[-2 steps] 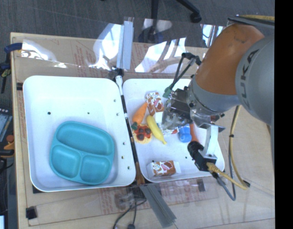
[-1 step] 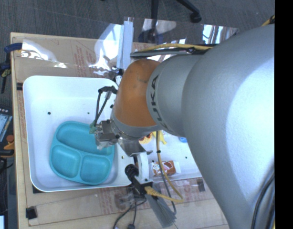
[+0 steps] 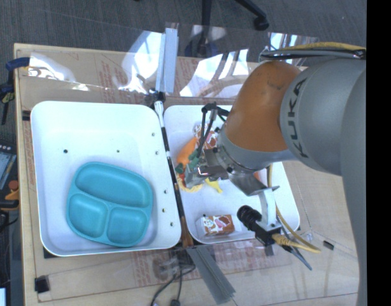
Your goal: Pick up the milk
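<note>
The arm [image 3: 291, 120] hangs low over the right bin [image 3: 183, 123], its bulk covering a jumble of orange and yellow items [image 3: 190, 164]. Whether the pincer is clenched or released, I cannot tell. The milk [image 3: 218, 225], a small carton, lies near that bin's front edge. A blue divided plate [image 3: 109, 203] sits in the left bin [image 3: 62, 129].

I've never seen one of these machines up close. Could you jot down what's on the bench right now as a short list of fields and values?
arm: grey KUKA arm with an orange band, reaching in over the right bin
left bin: shallow white bin holding a turquoise plastic tray with three compartments
right bin: shallow white bin with a cluster of small colourful items partly hidden under the wrist
near corner of right bin: small brown and white carton, lying apart from the cluster
gripper: hidden beneath the wrist
</note>
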### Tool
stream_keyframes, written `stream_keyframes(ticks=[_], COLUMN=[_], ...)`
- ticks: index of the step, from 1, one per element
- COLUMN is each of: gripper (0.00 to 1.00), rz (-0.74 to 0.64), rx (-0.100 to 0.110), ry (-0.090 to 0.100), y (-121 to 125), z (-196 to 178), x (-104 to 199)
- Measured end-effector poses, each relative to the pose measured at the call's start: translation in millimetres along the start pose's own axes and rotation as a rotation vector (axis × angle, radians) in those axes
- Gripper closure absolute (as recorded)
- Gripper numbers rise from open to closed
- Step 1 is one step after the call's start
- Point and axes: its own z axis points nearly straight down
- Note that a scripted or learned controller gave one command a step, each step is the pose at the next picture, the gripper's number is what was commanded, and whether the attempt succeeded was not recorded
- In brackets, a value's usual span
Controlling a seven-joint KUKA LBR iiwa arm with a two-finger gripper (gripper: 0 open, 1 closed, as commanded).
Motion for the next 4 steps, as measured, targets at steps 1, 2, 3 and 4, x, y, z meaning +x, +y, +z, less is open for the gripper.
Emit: stream_keyframes(ticks=[1,2,3,4], gripper=[1.00,1.00,1.00,1.00], rz=[-0.384,-0.448,-0.196,-0.509], rx=[0.002,-0.004,0.004,-0.002], ry=[0.001,-0.001,0.001,-0.001], y=[4.9,45.8,91.5,93.3], z=[5.1,-109.0,16.7,-37.6], x=[71.3,-7.1,5.6,58.0])
